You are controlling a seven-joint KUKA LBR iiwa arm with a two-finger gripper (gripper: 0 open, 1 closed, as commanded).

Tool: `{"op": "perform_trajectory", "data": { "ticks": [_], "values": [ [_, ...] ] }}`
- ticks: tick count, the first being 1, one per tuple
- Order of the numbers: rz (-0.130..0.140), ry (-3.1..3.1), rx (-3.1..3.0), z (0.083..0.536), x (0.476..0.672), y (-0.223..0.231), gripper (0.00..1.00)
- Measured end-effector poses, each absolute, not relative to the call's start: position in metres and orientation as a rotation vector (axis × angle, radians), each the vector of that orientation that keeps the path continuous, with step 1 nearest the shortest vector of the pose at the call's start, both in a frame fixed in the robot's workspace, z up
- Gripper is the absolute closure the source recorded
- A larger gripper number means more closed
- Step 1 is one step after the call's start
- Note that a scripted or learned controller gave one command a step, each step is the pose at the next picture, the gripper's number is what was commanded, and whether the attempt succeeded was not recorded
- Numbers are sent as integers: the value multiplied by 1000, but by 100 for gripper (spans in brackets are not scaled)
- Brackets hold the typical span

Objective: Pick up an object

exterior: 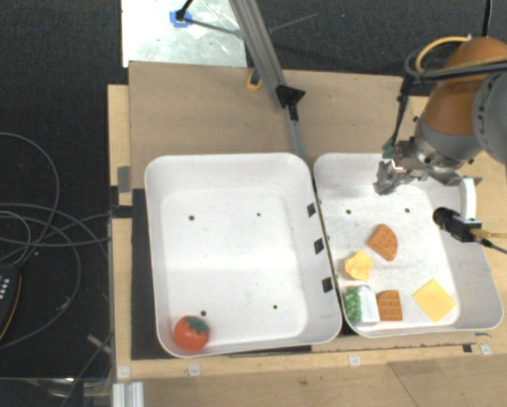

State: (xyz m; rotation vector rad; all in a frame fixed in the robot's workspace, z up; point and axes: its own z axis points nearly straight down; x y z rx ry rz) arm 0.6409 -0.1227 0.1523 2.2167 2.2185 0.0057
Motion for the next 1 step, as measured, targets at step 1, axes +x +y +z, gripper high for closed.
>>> {"op": "perform_trajectory", "data": {
  "ticks": [1],
  "values": [
    [8,2223,2210,210,652,-119,100]
  ]
}}
